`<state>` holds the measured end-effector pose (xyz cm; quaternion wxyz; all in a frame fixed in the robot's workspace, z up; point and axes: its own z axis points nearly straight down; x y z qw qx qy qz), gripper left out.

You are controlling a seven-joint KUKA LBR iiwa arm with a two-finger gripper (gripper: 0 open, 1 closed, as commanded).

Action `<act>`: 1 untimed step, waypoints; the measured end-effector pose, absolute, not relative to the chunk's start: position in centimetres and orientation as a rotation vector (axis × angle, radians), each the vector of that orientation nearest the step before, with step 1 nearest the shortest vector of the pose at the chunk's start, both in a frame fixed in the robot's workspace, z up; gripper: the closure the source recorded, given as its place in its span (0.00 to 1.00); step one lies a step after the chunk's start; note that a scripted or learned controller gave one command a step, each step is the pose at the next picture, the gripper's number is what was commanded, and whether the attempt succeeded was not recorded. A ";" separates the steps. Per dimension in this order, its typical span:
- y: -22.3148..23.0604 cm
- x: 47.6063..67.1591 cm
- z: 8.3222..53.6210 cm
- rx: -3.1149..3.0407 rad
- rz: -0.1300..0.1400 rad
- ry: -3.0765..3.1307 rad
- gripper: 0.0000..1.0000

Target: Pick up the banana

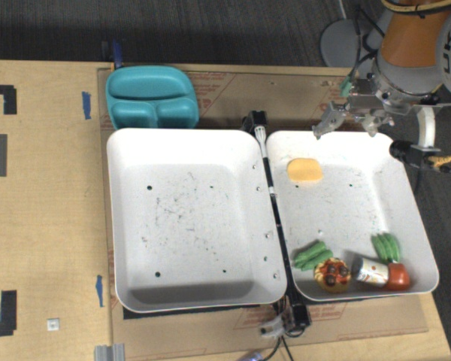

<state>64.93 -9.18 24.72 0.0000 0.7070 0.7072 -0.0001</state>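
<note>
Camera view, from biggest to smallest: a tan bench top [45, 224] fills the left and lower frame, with black tape marks [4, 100] near its left edge and short blue tape strips [86, 105] further in. On it lie 2 shallow white bins side by side, touching along a dark seam at frame centre. The left bin [188, 201] holds only scuffs and specks. The right bin [346, 209] holds 5 small things.

The arm [417, 21], with its orange band, comes in at the upper right corner. A teal divided tray [152, 96] sits just beyond the far edge of the left bin, in the upper middle left. A grey round base [342, 42] stands on the dark floor at the top, left of the arm.

The gripper [351, 122] hangs over the far rim of the right bin, with nothing seen in its hold; whether it is parted or closed cannot be told from this slant.

Which thing is the banana I cannot tell for sure. The 1 yellow candidate is a rounded yellow lump [304, 170] in the far left part of the right bin, near the gripper and apart from it.

Along the near edge of that bin lie a small bottle with a red end [379, 274], a round pizza-like toy [331, 273] just left of it, and 2 green pod bunches, 1 at [312, 254] and 1 at [385, 245].
</note>
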 end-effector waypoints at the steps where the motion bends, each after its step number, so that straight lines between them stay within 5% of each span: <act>1: -1.9 62.3 19.3 2.219 -0.001 2.227 0.00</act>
